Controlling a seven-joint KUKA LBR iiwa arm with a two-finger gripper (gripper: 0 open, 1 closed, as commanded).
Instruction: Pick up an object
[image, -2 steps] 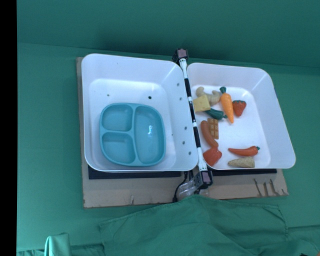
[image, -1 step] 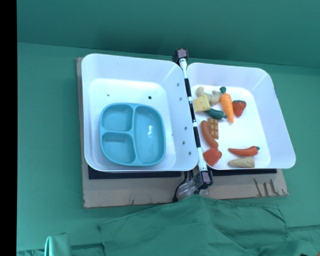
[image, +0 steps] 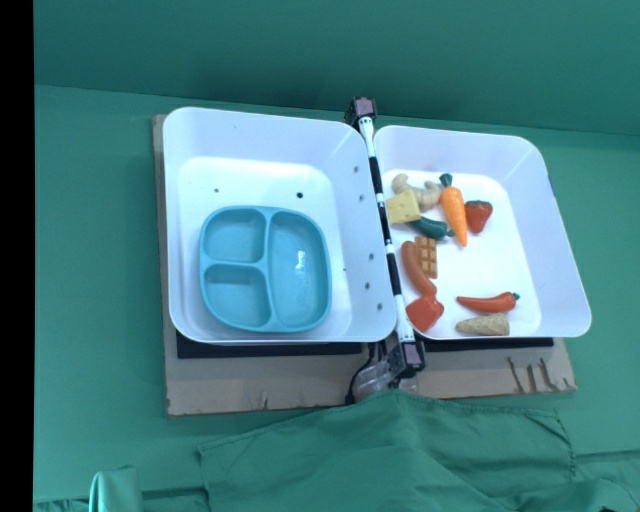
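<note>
The right white bin holds several toy foods. An orange carrot lies near the back beside a red pepper piece and a yellow cheese wedge. A beige mushroom-like piece sits at the back left. A dark green item rests below the carrot. In the middle left are a waffle and a sausage. A red strawberry-like piece, a red chili and a tan cone lie along the front.
The left white bin contains a light blue divided plate. A black-and-white bar runs between the bins. Both bins stand on a cardboard sheet. Green cloth bunches up at the front.
</note>
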